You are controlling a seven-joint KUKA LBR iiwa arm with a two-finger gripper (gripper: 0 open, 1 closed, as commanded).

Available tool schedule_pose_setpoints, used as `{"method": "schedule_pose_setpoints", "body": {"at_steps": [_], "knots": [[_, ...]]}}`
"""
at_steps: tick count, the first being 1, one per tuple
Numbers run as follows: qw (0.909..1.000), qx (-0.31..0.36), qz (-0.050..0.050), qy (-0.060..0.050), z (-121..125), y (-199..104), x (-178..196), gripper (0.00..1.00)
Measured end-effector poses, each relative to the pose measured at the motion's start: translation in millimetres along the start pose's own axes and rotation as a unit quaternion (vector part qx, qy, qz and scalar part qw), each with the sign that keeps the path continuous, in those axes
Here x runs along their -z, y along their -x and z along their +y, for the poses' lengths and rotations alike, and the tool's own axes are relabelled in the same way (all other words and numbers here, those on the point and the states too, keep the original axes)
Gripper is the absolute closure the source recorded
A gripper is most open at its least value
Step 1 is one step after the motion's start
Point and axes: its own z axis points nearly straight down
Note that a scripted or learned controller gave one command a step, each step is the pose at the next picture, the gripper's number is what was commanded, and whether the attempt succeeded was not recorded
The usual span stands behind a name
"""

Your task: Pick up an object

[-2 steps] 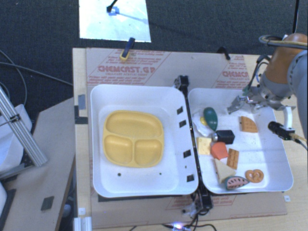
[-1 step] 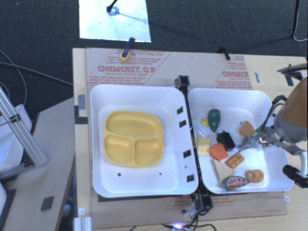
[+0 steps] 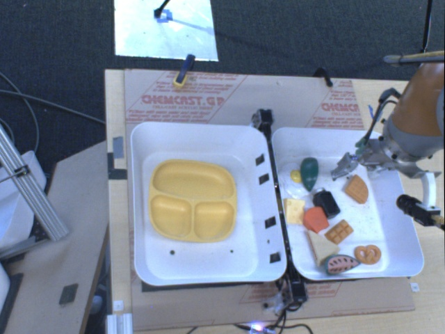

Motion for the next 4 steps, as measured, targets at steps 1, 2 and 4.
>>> {"method": "schedule_pose_setpoints", "body": {"at_steps": [1,2,4], "knots": [[1.0000,-0.003,0.000,0.001,26,5,-60,0.00],[1.0000,-0.001,0.000,-0.001,68,-29,-10,0.00],[1.0000,-0.002,-0.001,-0.001,83,32,-63,1.00]]}}
